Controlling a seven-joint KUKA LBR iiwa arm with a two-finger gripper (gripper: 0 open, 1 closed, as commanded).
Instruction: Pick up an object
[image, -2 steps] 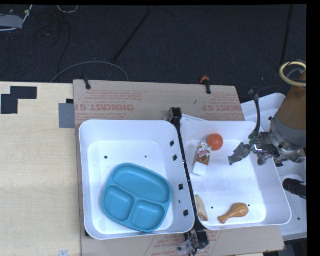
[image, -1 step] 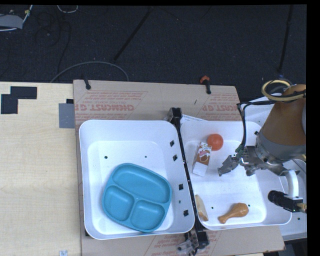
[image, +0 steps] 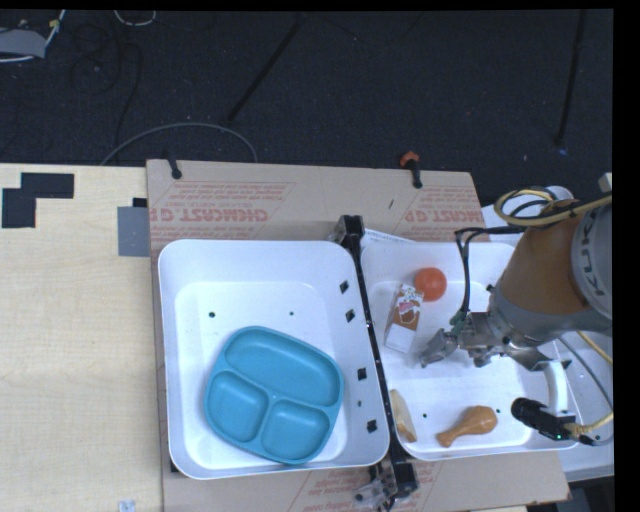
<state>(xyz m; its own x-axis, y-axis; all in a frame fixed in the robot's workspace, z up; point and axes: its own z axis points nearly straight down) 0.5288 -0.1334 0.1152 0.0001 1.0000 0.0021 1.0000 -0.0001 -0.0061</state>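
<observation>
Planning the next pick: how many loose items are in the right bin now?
4. An orange ball near the far wall, a small packet beside it, a bread piece at the near-left corner, and a toy drumstick along the near wall. The arm may hide more.

Dark carpeted floor (image: 300, 80) runs behind the desk, with black cables (image: 260, 65) trailing across it. The pale wooden desk (image: 70, 350) carries a printed cardboard sheet (image: 300, 205) held by clamps at its far edge.
</observation>
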